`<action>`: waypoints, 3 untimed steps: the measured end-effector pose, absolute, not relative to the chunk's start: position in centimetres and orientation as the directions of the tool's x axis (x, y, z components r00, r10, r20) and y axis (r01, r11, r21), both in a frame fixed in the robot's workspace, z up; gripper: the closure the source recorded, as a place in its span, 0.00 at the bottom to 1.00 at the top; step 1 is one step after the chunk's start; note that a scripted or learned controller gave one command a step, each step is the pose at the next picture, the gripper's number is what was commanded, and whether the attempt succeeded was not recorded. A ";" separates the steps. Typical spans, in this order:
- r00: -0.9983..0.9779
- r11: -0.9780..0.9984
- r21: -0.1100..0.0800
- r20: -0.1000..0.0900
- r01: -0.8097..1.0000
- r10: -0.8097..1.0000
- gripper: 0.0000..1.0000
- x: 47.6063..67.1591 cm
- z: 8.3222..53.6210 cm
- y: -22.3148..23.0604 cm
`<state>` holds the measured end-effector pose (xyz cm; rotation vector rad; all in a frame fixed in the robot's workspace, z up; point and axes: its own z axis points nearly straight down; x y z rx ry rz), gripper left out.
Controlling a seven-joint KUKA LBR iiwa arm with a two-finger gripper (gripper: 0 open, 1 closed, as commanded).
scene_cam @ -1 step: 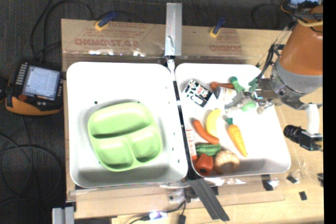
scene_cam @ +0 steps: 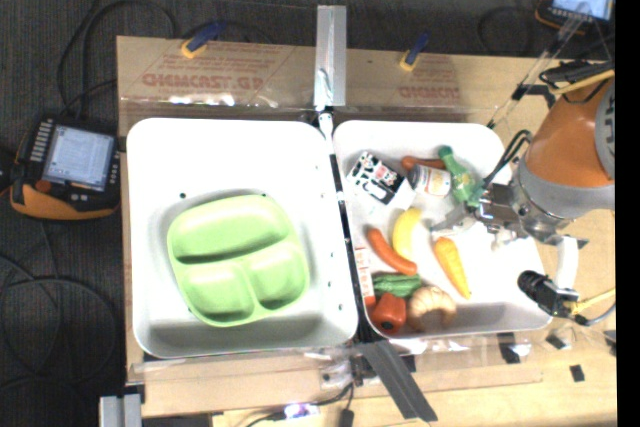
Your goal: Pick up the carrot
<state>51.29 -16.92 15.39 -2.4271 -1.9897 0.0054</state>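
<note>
The carrot (scene_cam: 451,265) lies ungrasped in the right bin (scene_cam: 497,147) near its front right corner, the end effector (scene_cam: 480,212) hovering just beside its upper tip, finger state indiscernible, so grasping and lifting remain.
</note>
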 end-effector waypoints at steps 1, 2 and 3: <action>0.193 -0.193 -0.008 0.003 0.981 0.981 1.00 51.3 16.2 -16.7; 0.289 -0.289 -0.002 -0.004 0.957 0.957 1.00 48.4 27.3 -21.2; 0.014 -0.014 -0.003 0.001 1.000 1.000 1.00 48.4 24.2 -15.7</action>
